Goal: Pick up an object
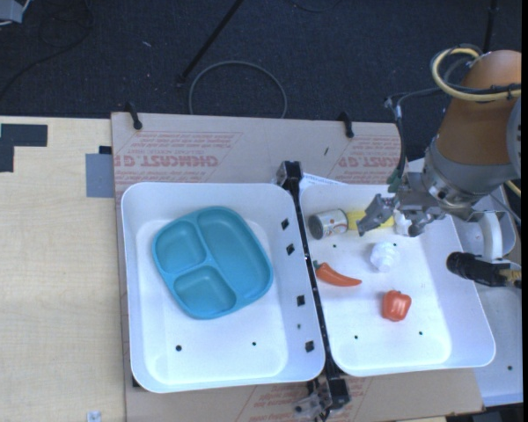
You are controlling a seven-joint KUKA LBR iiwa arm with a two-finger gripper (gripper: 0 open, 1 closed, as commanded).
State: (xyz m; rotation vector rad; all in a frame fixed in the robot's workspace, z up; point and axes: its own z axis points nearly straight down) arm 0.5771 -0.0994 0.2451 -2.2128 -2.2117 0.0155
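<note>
My gripper [394,221] hangs over the back of the right bin [458,341], open, with nothing between its fingers. Just in front of it lies a small white object [385,255]. A yellow object [376,219] is partly hidden behind the left finger [372,215]. To the gripper's left, a small silver can [328,224] lies on its side. An orange-red chili pepper [337,276] sits near the divider, and a red bell pepper [396,305] rests in the middle of the bin.
The left bin [158,359] holds a blue divided plate [211,260]. A black divider [304,271] runs between the two bins. Cardboard [211,152] lies under the bins, and a wooden benchtop [44,280] lies to the left.
</note>
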